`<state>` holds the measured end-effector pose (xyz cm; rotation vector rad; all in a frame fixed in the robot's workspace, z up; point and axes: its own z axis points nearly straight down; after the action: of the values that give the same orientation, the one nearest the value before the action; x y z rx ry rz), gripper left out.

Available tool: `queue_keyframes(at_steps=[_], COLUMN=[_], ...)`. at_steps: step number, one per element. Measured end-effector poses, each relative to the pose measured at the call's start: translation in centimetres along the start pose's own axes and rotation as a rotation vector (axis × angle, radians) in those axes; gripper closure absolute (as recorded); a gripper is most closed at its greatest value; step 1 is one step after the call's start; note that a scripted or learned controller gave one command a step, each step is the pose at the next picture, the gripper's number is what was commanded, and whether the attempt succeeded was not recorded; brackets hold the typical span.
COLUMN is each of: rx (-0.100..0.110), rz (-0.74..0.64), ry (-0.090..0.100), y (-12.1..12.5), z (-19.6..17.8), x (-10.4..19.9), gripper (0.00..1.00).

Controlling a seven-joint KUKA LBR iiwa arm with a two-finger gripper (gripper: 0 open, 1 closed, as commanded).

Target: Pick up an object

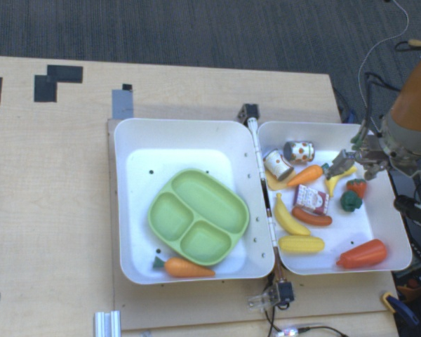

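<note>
Reaching in from the right, the claw (344, 163) is hovering over the far side of the right bin (400, 255); its fingers look spread and are gripping nothing. Judging by this, it is still approaching, and next needs lowering onto a target. Nearest is an orange carrot (305, 175), slanted beside the yellow pepper (337, 182).

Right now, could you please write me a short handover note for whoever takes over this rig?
Pincer: over the right bin, near its far right side; nothing seen held.
Right bin: orange carrot, two bananas, red pepper, green broccoli, small cans and other toy food.
Left bin: green divided plate, a carrot at its near edge.
Done: no pick visible.
Left: grasp and lift one object.
</note>
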<state>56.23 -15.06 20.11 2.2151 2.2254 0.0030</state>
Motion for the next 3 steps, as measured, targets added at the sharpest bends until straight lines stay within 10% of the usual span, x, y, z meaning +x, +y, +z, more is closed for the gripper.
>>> queue_keyframes(at_steps=[1, 2, 3], rx=[-0.01, -0.014, -0.014], rz=[0.003, 0.001, 0.001], ry=[-0.003, -0.001, -0.001], y=[1.6, 1.8, 1.8], z=[10.2, 9.1, 9.1], x=[-0.2, -0.1, -0.1], gripper=[0.0, 1.0, 0.0])
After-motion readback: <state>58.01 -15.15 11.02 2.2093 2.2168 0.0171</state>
